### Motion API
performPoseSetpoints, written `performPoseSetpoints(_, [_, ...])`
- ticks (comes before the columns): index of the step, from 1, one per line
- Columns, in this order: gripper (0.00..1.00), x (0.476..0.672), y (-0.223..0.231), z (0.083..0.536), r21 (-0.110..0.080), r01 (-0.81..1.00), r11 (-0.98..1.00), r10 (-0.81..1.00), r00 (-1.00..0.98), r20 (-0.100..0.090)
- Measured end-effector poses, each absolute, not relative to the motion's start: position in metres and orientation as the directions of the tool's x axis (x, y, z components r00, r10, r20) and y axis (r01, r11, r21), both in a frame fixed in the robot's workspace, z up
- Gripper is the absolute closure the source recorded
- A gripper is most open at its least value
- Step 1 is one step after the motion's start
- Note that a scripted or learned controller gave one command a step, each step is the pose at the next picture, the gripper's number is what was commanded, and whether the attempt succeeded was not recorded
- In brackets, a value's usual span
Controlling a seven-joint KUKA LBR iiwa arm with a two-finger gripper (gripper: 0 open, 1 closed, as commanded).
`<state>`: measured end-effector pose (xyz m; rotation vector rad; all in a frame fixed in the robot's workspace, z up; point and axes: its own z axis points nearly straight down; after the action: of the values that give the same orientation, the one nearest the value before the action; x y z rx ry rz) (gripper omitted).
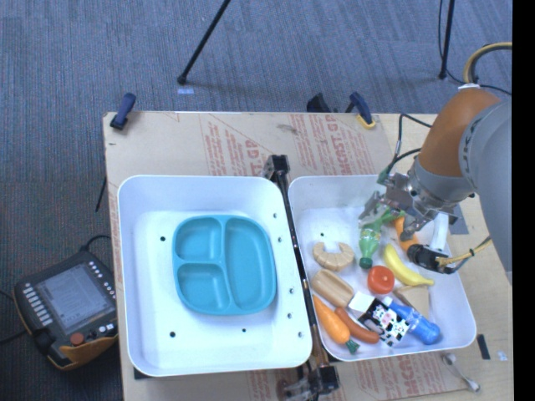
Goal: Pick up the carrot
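The end effector (393, 210) hangs over the far part of the right bin (465, 307), reached in from the right on the grey arm (493, 153) with its orange band (456, 128). Whether it is parted or closed cannot be told from here, since the metal parts blur into the clutter beneath; nothing is seen gripped in it. Just under and beside it lies a green bottle-shaped toy (369, 242), with a small orange piece (407, 228) tucked close to the wrist.

Nearer the camera from there, a yellow banana (406, 267) slants across the bin, and a red tomato (381, 280) sits against its left side. To the left of the green toy rests a tan croissant (333, 256). Nearer still is a hot dog bun (333, 288), lying diagonally.

The carrot (332, 323) lies in the near left corner of the right bin, orange, angled, with its tip towards the bin's near wall, well apart from the end effector. Just to its right lies a thinner reddish-orange sausage-like piece (358, 327), touching or nearly so. Beside that sits a black-and-white patterned carton (385, 320), and a blue bottle (418, 325) lies on its side to the right.

The left bin (134, 224) holds a blue divided plate (224, 264), lying flat in its middle. Both bins rest on the surface (234, 140), which has blue clamps (123, 109) at its far edge. On the floor to the left lies a control pendant (67, 303).
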<state>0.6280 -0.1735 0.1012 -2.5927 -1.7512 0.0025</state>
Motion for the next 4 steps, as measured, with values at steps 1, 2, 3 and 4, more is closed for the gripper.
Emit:
performPoseSetpoints(1, [0.0,0.647,-0.196,0.089,-0.003,0.997,0.083,0.996,-0.082,0.014])
performPoseSetpoints(2, [0.0,0.618,-0.202,0.09,0.01,0.927,0.376,0.927,-0.376,0.003])
performPoseSetpoints(3, [1.0,0.616,-0.204,0.096,0.003,0.928,0.372,0.928,-0.372,0.004])
performPoseSetpoints(4, [1.0,0.581,-0.202,0.091,0.012,0.999,0.05,0.999,-0.05,0.009])
